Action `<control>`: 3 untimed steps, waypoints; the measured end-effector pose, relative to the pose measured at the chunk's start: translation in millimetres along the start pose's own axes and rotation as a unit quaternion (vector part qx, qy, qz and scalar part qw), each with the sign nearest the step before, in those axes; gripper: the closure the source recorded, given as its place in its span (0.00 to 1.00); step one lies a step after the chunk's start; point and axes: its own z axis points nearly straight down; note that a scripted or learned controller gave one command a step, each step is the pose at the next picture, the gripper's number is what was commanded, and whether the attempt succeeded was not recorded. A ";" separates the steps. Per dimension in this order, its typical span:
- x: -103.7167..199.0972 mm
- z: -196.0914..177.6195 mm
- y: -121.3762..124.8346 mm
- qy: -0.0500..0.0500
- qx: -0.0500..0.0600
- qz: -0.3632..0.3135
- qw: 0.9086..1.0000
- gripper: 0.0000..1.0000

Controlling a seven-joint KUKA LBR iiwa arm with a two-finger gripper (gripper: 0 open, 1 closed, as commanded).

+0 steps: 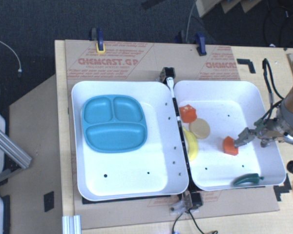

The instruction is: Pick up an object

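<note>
Right now your gripper (244,138) sits beside the small red block (230,146), not around it; jaw state unclear. Closing here risks nudging it away.

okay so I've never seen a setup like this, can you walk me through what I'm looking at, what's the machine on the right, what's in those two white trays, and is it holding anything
This is one picture from a camera fixed above a workbench, looking down at a slant. The machine coming in from the right is a robot arm, and at its end is a two-finger gripper for grabbing things.

On the bench sit two shallow white bins side by side. The left bin holds a blue divided plate. The right bin holds several small things: an orange block, a tan round disc, a yellow banana-like piece along the bin's left wall, a small red block, and a dark green item near the front edge.

The gripper is low in the right bin, right beside the red block. I cannot tell whether it is gripping it.
</note>
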 end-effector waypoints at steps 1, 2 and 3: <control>0.6 -6.8 3.4 -0.002 -0.007 -0.002 1.000 0.00; 1.4 36.3 5.5 -0.001 -0.005 -0.002 1.000 0.00; 2.0 89.7 5.2 0.000 -0.004 -0.002 1.000 0.00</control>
